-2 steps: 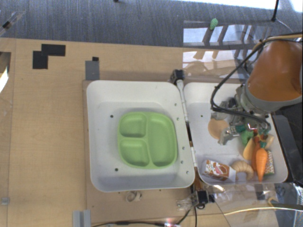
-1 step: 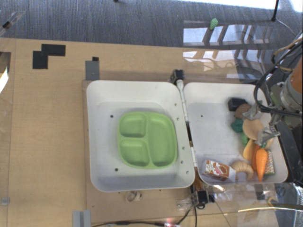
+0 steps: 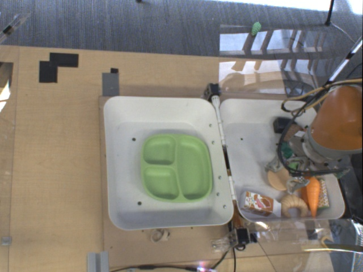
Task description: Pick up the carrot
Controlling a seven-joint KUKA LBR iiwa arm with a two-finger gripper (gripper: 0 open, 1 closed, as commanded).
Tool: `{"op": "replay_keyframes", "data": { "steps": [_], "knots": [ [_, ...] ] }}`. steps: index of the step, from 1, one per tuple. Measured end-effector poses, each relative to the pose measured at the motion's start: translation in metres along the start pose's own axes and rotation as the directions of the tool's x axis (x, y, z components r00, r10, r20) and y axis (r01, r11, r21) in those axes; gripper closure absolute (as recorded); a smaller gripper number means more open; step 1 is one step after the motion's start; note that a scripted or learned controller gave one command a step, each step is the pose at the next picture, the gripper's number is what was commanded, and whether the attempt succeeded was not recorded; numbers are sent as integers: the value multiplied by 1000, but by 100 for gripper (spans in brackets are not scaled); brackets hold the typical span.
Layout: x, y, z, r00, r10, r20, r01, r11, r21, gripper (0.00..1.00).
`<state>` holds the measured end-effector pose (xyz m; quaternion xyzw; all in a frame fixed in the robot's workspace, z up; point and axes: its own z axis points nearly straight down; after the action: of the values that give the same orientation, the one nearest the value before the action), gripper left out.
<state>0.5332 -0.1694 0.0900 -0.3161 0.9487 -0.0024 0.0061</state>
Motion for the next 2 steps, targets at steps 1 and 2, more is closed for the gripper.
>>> {"op": "replay_keyframes", "data": {
  "steps": [1, 2],
  "knots": [
    [43, -18, -122, 996, -94, 2, 94, 995, 12, 100],
    [42, -14, -117, 995, -97, 0, 97, 995, 1, 0]
  ]
}}
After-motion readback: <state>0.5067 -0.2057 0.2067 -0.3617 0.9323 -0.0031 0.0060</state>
